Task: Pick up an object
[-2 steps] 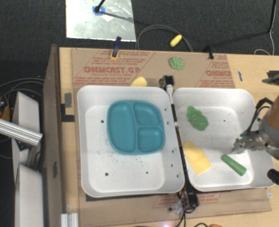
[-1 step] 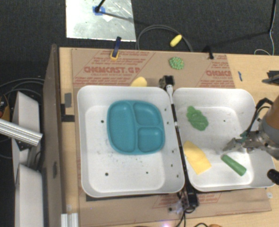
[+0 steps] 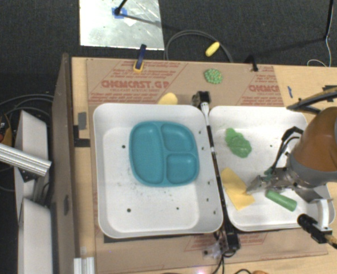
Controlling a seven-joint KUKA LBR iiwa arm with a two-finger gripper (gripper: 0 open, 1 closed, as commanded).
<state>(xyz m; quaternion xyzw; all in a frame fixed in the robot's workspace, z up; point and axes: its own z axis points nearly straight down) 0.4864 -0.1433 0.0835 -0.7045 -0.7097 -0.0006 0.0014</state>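
The yellow piece (image 3: 235, 188) lies just left of the gripper (image 3: 259, 182) — its tips are close to the piece's edge, but I cannot tell if they grip. A green stick (image 3: 281, 200) sits just below-right, a bumpy green toy (image 3: 237, 142) further up — all in the right bin (image 3: 259, 119).

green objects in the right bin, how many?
2: a lumpy green toy near the upper middle of the right bin, and a green cylinder low by the gripper. The arm may hide more.
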